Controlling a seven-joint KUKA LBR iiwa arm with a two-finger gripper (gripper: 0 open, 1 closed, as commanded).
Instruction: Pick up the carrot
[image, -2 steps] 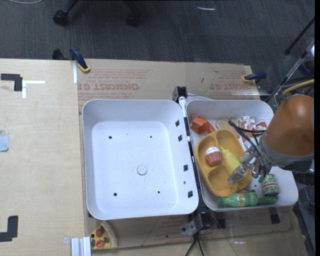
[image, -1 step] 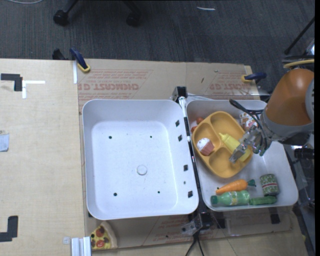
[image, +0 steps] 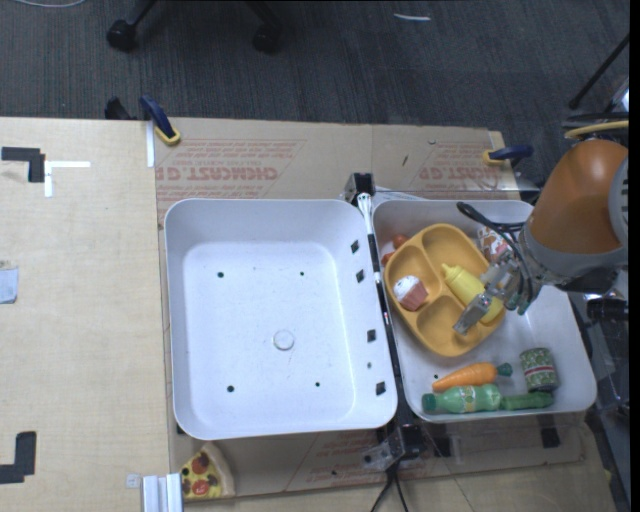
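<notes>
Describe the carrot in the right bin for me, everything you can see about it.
The small orange toy carrot with a green stem end looks like smooth plastic and seems intact. It lies on its side on the floor of the right shallow white bin, near the front, with its pointed tip toward the left bin and its green end toward the right. It sits just below the yellow divided plate and just above the green bottle, close enough that contact cannot be judged.

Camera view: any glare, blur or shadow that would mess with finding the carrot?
Camera view: even lighting, soft shadows along the bin walls; the carrot reads sharp and orange against the right bin, with no glare on it. The gripper over the yellow tray looks slightly soft. Left bin is bright white, not blown out.
</notes>
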